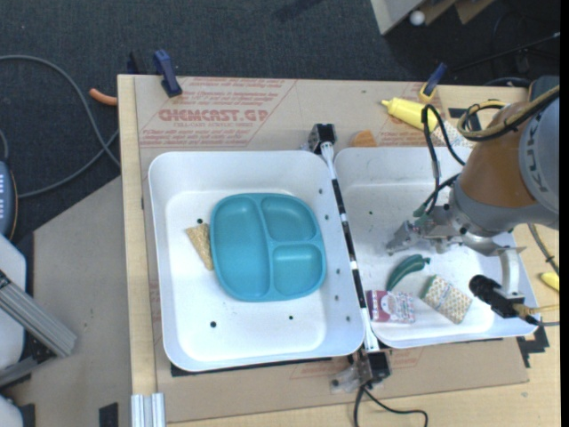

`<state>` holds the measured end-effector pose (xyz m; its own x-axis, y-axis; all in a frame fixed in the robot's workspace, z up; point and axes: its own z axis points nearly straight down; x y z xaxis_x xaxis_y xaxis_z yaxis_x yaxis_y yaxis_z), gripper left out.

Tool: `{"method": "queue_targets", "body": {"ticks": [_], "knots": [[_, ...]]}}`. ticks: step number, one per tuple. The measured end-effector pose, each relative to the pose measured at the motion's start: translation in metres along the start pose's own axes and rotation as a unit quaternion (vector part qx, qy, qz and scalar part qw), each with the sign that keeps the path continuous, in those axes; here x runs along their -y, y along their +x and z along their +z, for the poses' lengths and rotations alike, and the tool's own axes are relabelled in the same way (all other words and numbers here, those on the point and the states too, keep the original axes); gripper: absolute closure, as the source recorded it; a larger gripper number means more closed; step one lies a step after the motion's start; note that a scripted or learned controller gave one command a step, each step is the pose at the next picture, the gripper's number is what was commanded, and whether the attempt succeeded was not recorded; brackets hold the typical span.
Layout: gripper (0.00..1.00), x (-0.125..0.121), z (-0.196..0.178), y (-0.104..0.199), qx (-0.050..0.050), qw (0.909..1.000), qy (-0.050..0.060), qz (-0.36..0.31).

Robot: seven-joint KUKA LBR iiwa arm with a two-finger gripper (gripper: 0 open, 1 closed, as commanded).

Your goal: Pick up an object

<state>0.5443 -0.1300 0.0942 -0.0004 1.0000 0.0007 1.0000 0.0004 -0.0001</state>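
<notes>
Overhead, two shallow white bins sit side by side on a bench. The left bin [178, 327] holds a teal divided plate [267, 245], lying flat near its middle. A tan waffle-textured piece [200, 241] lies at the plate's left edge, touching it or partly tucked under it.

In the right bin [382, 185], three small items cluster along the near wall. A red-and-white patterned packet [391, 306] lies flat in the near-left corner. A green pepper-shaped piece [407, 268] lies just above the packet. Further right rests a speckled tan block [447, 299].

The gripper [411, 236] hangs low in the bin, just beyond the green piece. It is likely placed there because that piece is the closest candidate for a pick. Nothing is visibly in its grasp, and whether the jaws are spread or closed cannot be told from this slanted angle.

The grey arm [502, 172] with its orange band reaches in from the right and bends down over the bin's far side. No object appears lifted yet. All three items seem to rest on the bin floor.
</notes>
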Motion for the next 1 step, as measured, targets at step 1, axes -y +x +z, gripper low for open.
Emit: {"method": "queue_targets", "body": {"ticks": [1], "knots": [[0.00, 0.0473, 0.0102, 0.0247, 0.000, 1.0000, 0.001, 0.001]]}}
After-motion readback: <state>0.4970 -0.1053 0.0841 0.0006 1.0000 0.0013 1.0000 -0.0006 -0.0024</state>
